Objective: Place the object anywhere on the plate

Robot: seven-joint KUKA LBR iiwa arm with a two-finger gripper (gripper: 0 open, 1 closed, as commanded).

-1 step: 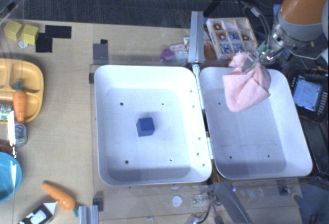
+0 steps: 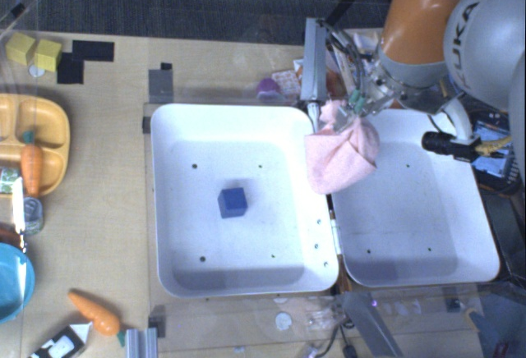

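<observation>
A pink cloth [image 2: 341, 153] hangs bunched from my gripper [image 2: 358, 104], which is shut on its top edge. The cloth dangles over the divide between the two white bins, its lower part draped across the left bin's right rim [image 2: 316, 184]. A small blue cube [image 2: 233, 202] rests on the floor of the left bin. A yellow divided plate [image 2: 45, 122] lies at the far left of the bench with a carrot [image 2: 31, 169] on it. A blue plate [image 2: 15, 282] pokes in at the lower left edge.
The right bin [image 2: 427, 217] lies under the arm. Clutter sits behind the bins near a grey upright post [image 2: 311, 61]. Yellow blocks [image 2: 34, 52] and black pieces [image 2: 86, 57] lie at the back left. Another carrot [image 2: 94, 313] lies at the front left.
</observation>
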